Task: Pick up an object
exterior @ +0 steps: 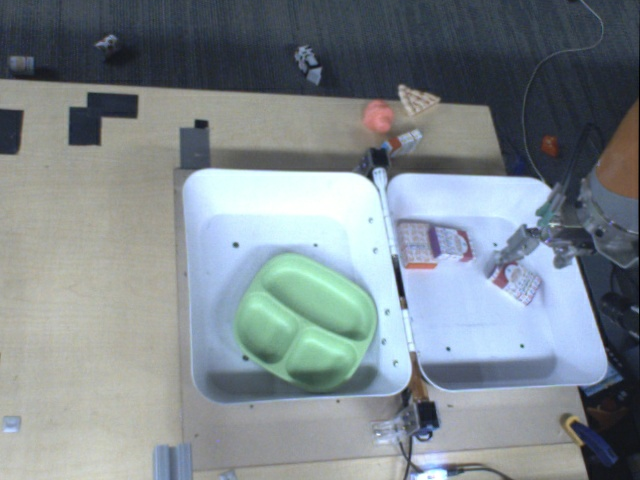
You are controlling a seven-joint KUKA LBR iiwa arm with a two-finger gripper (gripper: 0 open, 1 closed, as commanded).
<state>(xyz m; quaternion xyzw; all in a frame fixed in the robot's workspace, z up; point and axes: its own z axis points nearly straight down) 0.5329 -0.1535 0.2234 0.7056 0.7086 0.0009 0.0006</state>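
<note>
Over the right bin [560,363], near its far right side, the gripper [512,253] hangs just above a small red-and-white packet [517,284]; whether it grips anything, I cannot tell. The packet lies flat, looking light, thin and crinkly. Pinching across its narrow edges seems the surest hold. A larger packet [432,244] lies left of it.

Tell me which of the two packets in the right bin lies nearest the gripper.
The smaller packet, just under the gripper. The larger packet lies near the bin's left wall.
</note>
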